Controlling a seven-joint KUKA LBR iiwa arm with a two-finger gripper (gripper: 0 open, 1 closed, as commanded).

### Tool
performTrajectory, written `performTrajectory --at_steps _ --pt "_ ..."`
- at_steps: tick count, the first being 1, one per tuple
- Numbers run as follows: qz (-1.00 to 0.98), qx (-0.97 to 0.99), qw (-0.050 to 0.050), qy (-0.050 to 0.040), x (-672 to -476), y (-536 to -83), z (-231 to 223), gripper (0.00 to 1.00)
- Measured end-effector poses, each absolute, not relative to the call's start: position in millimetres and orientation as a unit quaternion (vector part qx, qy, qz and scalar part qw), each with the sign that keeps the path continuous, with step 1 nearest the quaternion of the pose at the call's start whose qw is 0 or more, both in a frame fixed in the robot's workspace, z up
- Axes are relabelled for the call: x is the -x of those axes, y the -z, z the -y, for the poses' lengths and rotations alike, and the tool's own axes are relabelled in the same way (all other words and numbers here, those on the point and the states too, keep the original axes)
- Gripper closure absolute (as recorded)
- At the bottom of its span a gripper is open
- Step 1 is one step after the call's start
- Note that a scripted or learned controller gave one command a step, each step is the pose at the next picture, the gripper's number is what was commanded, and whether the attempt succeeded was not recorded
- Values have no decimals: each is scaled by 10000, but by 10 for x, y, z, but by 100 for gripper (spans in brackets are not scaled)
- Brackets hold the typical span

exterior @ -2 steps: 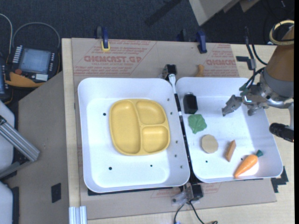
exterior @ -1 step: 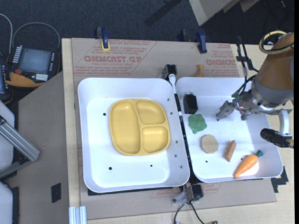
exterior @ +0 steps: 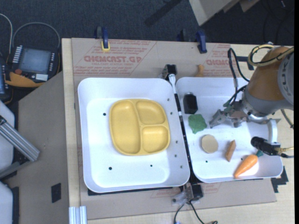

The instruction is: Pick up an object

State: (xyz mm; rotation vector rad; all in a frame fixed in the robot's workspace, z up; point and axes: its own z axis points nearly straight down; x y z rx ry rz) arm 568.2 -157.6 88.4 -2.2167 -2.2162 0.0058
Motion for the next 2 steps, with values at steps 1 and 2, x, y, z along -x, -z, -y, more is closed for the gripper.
performTrajectory --at_steps 1,2 --pt "7067 7075 -5 0 -5702 -1027 1584 100" --pt "7074 7069 -27 12 -5709 -1456 1566 100"
